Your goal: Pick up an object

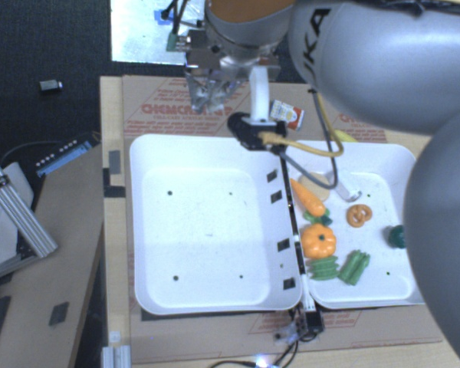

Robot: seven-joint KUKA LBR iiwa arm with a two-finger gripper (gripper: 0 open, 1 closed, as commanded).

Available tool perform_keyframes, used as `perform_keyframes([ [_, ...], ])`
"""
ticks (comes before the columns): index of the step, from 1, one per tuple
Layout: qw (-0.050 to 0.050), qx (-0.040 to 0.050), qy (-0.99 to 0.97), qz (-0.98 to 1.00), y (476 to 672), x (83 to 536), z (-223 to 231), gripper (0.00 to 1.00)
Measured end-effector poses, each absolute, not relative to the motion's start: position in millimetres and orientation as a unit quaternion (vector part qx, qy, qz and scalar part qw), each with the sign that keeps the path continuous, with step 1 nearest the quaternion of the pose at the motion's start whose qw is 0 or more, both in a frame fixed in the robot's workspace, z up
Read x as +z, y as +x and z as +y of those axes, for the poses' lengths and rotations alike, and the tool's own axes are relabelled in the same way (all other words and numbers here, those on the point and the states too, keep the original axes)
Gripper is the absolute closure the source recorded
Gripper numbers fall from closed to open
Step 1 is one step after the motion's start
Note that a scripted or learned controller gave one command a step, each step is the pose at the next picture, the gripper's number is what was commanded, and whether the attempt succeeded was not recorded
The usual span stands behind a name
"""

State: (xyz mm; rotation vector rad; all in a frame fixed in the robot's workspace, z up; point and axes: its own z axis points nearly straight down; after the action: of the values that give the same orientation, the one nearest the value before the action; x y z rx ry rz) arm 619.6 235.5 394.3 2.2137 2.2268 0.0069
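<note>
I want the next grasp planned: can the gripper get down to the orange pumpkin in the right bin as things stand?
Probably yes. The pumpkin lies uncovered from above in the right bin. The gripper sits beyond the bins' far edge. Only the carrot and green pieces crowd its sides.

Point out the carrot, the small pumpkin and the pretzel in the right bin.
carrot [309,198], camera view, middle of its orange body.
small pumpkin [319,241], camera view, centre of its orange top.
pretzel [359,215], camera view, on its brown loop.
</note>
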Motion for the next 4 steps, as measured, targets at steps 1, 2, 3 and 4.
perform_keyframes([
  [1,0.002,0.0022,0.707,0.707,670.7,399,233,1.00],
  [2,0.004,0.0090,0.705,0.709,642.3,547,234,1.00],
  [3,-0.002,-0.0031,0.704,0.710,567.3,475,235,1.00],
  [4,-0.002,-0.0017,0.705,0.709,494.7,444,234,1.00],
])
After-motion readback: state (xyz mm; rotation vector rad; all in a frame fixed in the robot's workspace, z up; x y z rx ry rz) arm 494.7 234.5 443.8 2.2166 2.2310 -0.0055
